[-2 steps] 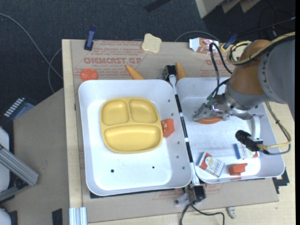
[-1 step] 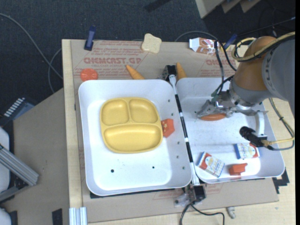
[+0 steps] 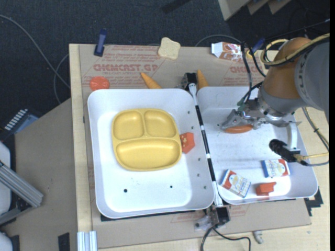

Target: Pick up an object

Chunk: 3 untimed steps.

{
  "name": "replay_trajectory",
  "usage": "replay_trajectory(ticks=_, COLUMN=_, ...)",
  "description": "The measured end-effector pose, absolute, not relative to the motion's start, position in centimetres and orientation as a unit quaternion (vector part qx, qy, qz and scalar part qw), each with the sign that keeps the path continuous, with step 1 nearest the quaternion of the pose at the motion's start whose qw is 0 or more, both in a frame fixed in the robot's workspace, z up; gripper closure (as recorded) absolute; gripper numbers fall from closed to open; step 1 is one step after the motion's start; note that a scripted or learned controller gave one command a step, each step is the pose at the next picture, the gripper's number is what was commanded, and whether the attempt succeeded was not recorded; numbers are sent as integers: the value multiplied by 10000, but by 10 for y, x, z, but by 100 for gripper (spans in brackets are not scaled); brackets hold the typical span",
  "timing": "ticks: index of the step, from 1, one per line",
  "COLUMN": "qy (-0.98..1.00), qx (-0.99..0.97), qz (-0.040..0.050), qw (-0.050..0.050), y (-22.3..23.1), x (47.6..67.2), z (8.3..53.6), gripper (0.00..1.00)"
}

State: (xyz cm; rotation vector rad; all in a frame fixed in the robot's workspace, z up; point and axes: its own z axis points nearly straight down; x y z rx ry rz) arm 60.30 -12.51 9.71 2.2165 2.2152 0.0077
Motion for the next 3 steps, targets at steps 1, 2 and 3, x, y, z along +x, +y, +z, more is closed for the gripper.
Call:
replay_trajectory(ticks=1, qy=7076, qx=7066, qz=28, qw=43, y=-92, x=646, z=88, gripper=100)
replay_trajectory(ticks=2, qy=7075, qx=7068, qz=12, qw=18, y=-73, x=597, z=200, gripper=100)
replay_trajectory(ticks=3, qy=7073, qx=7069, qz=0, qw=4, y=-73, x=596, z=198, gripper=0)
